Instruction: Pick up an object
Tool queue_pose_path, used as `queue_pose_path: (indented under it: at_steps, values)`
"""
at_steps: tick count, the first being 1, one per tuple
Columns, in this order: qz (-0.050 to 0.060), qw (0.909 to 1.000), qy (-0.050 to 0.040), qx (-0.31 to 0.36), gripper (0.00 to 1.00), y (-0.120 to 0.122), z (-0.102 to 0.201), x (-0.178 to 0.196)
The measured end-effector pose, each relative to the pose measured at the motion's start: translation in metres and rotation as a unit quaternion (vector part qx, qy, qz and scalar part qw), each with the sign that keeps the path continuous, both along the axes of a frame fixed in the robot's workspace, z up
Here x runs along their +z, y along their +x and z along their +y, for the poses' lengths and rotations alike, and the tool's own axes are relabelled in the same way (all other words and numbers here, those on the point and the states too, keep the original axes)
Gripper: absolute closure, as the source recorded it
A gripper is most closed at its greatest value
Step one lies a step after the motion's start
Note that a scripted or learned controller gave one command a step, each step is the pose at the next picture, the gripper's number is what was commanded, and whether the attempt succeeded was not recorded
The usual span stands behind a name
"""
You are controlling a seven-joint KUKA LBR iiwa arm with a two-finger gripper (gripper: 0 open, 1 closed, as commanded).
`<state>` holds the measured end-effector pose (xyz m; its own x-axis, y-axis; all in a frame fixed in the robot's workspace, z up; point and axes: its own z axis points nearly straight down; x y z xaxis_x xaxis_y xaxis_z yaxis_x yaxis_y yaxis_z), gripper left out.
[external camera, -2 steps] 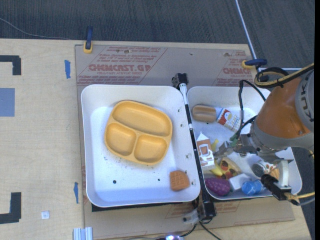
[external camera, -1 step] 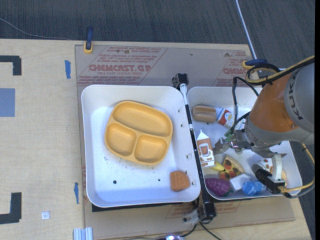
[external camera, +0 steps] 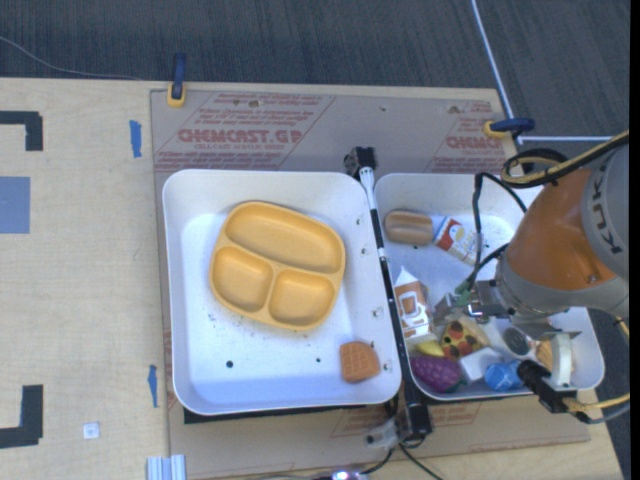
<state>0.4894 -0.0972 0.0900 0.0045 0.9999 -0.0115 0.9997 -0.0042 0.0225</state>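
The right bin holds a heap of toy food. A brown hot-dog bun lies at its far left, with a red and white packet beside it. A small white and orange carton leans on the left wall. Purple grapes, a yellow piece, a red and yellow item and a blue piece crowd the near side. My gripper reaches down into this bin just above the red and yellow item, under the grey wrist and orange band.
In the left bin a yellow divided plate sits in the middle and a brown waffle-like biscuit lies in the near right corner. Black cables loop above the right bin. A black clamp sits between the bins.
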Motion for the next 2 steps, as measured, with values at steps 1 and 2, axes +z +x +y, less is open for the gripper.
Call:
queue_pose_path:
  at_steps: [1, 2]
  values:
    - [-0.003, 1.0, -0.0035, -0.001, 1.0, 0.001, -0.003, 0.011]
    - [0.01, 0.9999, 0.0063, 0.003, 1.0, -0.009, 0.078, 0.095]
